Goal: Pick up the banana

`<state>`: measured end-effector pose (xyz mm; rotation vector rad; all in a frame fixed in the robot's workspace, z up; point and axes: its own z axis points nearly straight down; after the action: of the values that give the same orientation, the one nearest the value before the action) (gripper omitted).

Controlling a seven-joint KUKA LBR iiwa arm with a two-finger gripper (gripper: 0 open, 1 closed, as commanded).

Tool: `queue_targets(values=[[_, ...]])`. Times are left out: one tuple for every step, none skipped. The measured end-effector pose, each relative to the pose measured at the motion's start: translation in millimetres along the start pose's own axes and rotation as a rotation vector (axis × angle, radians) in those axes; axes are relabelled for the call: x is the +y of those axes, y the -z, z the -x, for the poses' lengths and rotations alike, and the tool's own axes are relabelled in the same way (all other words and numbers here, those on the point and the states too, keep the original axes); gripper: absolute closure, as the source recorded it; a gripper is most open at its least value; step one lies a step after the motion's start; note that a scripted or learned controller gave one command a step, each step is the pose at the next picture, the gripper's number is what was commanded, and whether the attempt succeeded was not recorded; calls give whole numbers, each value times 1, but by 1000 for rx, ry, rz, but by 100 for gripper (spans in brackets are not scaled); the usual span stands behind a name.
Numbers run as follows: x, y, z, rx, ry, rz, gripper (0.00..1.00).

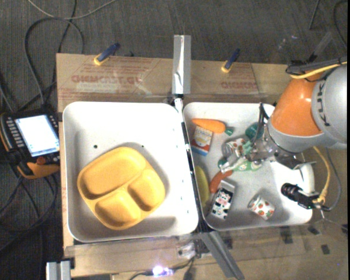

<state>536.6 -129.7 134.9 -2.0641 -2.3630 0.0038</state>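
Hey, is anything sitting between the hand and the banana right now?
Nothing visible fills the short gap from the hand to the banana by the right bin's left wall. An orange item and a black-and-white carton crowd the banana's right side.

Floor (134,16): dark grey carpet under my bench, black cables (44,22) looping across it.
Bench top (134,77): brown cardboard sheet, held by two blue-and-yellow clamps (106,53).
Left side: lit teach pendant (30,137).

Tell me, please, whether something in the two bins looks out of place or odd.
Nothing looks spilled or broken. The banana lies wedged along the left wall of the right bin, half hidden there. The yellow divided plate sits askew in the left bin.
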Motion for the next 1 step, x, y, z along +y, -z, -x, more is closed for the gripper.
queue_targets(values=[[-14, -43, -28, -16, 247, 24, 0]])
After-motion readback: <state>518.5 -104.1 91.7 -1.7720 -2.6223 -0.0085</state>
